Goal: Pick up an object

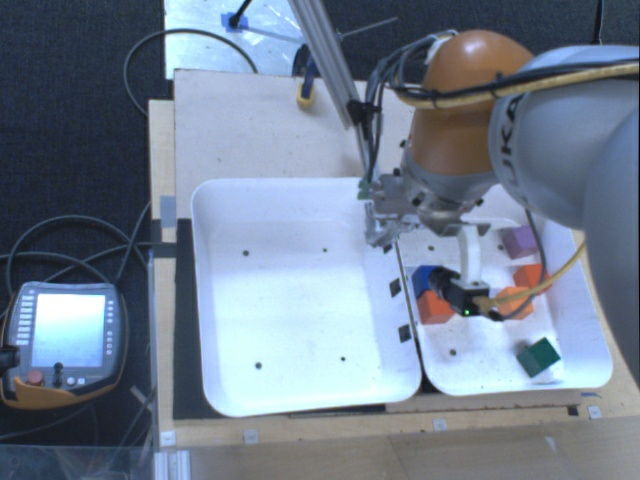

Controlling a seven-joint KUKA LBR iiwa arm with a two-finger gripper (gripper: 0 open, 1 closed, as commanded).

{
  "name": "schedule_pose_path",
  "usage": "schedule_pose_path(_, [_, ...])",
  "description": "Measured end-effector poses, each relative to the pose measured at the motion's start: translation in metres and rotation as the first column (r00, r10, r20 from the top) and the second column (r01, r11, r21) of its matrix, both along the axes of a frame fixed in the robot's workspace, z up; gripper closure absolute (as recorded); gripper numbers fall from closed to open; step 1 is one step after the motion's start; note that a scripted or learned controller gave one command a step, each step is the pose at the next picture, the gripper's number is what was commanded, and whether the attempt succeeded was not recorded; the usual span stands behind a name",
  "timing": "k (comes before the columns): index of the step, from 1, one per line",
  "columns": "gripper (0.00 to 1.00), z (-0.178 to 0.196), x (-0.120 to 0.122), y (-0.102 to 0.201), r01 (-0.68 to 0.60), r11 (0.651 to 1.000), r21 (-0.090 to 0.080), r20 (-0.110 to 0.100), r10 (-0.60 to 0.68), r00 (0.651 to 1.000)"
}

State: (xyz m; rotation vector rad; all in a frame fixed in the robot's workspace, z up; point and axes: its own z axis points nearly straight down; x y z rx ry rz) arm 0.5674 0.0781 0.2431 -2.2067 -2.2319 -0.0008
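Observation:
My gripper hangs under the grey wrist with its orange band, over the seam between the two bins at the right bin's back left corner. Nothing shows between its tips. In the right bin, a blue block lies just right of the gripper, with an orange block touching its near side. A purple block and a second orange block lie further right, partly behind the arm and a yellow cable. A green block sits alone near the front right corner.
The left bin lies beside the right one, and small black tabs run along their shared rims. A slanted metal pole rises behind the bins. A teach pendant with cables rests on the floor at far left.

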Motion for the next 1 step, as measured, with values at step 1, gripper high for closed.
schedule_pose_path(1, [0.00, 0.0007, 0.0011, -0.0040, 0.008, 1.000, -0.002, 0.003, -0.008, 1.000])
